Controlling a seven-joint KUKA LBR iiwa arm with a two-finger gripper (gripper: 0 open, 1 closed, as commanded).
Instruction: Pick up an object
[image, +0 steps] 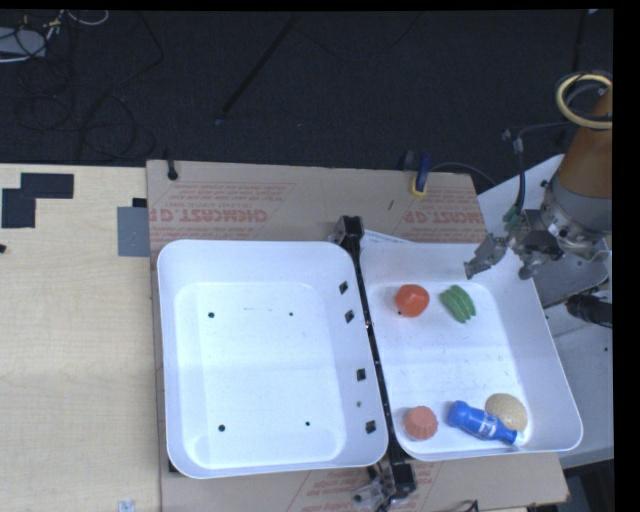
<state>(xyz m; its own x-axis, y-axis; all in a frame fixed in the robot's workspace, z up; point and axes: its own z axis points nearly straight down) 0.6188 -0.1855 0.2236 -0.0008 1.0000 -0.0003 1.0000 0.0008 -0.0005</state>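
The right bin (530, 360) holds a red-orange tomato-like ball (411, 299), a green ridged piece (459, 303), a pink-orange round item (421, 422), a blue bottle (481, 422) lying on its side and a tan ball (507, 410). My gripper (507, 257) hangs above the bin's far right corner, up and right of the green piece. Its two dark fingers are spread apart and nothing sits between them.
The left bin (170, 300) lies beside the right one, with a black divider strip (362, 340) between them. Both rest on a cardboard sheet (260, 200). Cables trail by the arm at the right.
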